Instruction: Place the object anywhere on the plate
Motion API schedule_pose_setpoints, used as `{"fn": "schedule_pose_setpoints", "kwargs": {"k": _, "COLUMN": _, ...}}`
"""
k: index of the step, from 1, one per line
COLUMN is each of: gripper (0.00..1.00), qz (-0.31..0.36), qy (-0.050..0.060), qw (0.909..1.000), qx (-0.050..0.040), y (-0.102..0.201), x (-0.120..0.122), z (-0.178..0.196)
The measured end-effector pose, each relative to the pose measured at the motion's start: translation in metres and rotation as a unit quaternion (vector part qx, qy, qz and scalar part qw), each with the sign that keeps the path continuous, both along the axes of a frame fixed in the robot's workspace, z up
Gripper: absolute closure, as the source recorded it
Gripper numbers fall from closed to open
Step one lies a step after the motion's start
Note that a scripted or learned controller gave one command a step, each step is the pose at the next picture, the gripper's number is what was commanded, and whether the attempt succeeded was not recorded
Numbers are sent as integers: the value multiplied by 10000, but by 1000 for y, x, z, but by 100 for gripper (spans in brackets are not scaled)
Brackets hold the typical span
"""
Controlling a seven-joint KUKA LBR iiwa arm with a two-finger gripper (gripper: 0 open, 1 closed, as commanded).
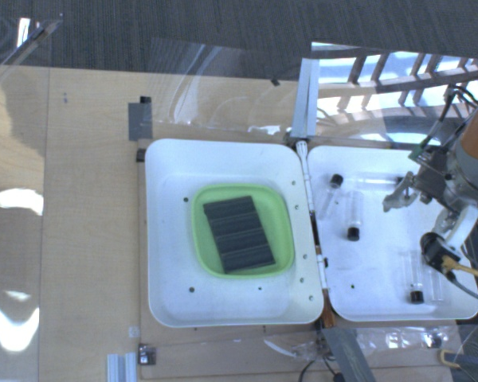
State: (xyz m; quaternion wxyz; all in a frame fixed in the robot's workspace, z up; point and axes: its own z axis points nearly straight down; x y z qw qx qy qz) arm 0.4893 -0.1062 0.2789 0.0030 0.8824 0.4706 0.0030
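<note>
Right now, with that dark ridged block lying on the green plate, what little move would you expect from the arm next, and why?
Probably a small retreat to the right, away from the bins. The dark ridged block already lies flat on the green plate in the left bin, so the placing looks done. The claw hangs over the right bin, beside small clear vials with black caps. That is only my guess.
</note>
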Motion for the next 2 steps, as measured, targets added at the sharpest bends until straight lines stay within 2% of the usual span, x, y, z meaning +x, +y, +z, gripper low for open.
{"fn": "schedule_pose_setpoints", "kwargs": {"k": 1, "gripper": 0, "qz": -32, "qy": 30, "qw": 10000, "qx": 8, "y": -71, "x": 3, "z": -51}}
{"fn": "schedule_pose_setpoints", "kwargs": {"k": 2, "gripper": 0, "qz": -338, "qy": 35, "qw": 9994, "qx": 13, "y": -88, "x": -2, "z": -107}}
